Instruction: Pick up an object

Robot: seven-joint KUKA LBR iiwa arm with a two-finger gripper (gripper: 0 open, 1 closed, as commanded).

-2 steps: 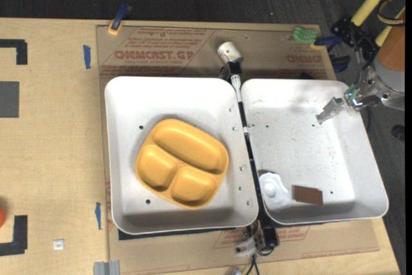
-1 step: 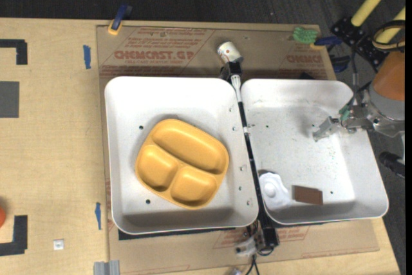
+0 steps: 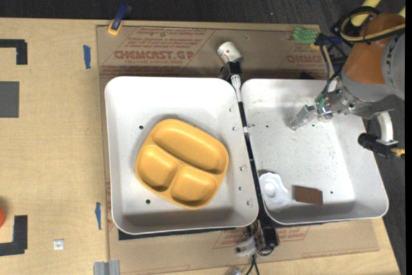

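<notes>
Yellow divided tray (image 3: 182,161): lies flat in the left bin (image 3: 122,100), near its middle, three compartments facing up. It looks like moulded plastic — stiff, light, glossy and likely slippery. It is too broad to span, so the raised outer rim or one of the ridges between compartments is probably the only place two fingers could pinch.

White object (image 3: 273,188): sits in the right bin (image 3: 341,151), at its near left corner against the wall. It is rounded and looks like hard plastic, probably light; what exactly it is I cannot tell. Its curved top would tend to slide out of a pinch, so a grip low across its narrowest width seems best.

Brown block (image 3: 308,194): lies flat in the right bin just beside the white object, close to the near wall. It is small, flat and rectangular, likely stiff and light. The two long edges are the natural hold, though it sits low on the bin floor.

Gripper (image 3: 301,116): is over the far part of the right bin, its arm reaching in from the right. Whether the fingers are apart or together I cannot tell — nothing is visible between them.

Relation: the white object and brown block lie well apart from the gripper, toward the near wall; the yellow tray lies across the divider in the other bin.
</notes>
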